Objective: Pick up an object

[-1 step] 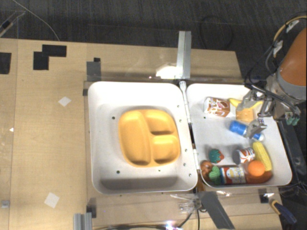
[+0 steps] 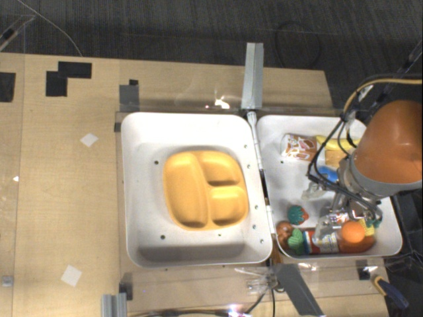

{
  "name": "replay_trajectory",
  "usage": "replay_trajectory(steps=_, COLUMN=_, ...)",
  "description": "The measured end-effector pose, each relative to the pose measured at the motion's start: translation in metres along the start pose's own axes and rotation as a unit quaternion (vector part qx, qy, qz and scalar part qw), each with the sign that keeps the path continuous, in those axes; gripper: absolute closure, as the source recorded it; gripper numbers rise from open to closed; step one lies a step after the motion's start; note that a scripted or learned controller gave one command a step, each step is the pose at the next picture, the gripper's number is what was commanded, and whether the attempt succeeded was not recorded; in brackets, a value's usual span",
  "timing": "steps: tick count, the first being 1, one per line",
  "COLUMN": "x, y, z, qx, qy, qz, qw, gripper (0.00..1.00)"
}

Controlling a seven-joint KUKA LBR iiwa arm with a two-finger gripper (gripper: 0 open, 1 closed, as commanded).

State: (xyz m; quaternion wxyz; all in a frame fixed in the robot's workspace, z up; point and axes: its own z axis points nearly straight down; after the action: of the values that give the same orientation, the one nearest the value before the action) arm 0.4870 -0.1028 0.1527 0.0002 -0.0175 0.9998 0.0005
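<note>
My gripper [image 2: 345,211] hangs low over the front right part of the right bin [image 2: 271,177], under the orange band of the arm [image 2: 395,144]. Just below it lie an orange ball [image 2: 353,233] and a small red-and-white bottle [image 2: 322,241] on its side. To the left are a green-and-red ball [image 2: 297,214], a brown ball [image 2: 285,230] and a green toy [image 2: 297,241]. A printed snack packet [image 2: 299,146] and a yellow box [image 2: 332,152] lie at the back of this bin. The arm hides the bin's right part.
The left bin [image 2: 142,177] holds a yellow divided tray [image 2: 205,189] in its middle. A grey post [image 2: 252,78] stands behind the wall between the two bins. Black cables [image 2: 330,144] loop from the arm over the right bin.
</note>
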Motion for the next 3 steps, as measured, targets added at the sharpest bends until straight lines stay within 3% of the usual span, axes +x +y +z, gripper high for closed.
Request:
replay_trajectory(steps=1, x=-0.089, y=-0.004, z=0.06, qx=0.001, qy=-0.005, qz=0.036, qw=0.9993, gripper=0.0)
replay_trajectory(steps=2, x=-0.091, y=-0.003, z=0.048, qx=0.001, qy=-0.009, qz=0.033, qw=0.9994, gripper=1.0)
replay_trajectory(steps=3, x=-0.121, y=-0.039, z=-0.099, qx=0.003, qy=-0.011, qz=0.028, qw=0.9995, gripper=1.0)
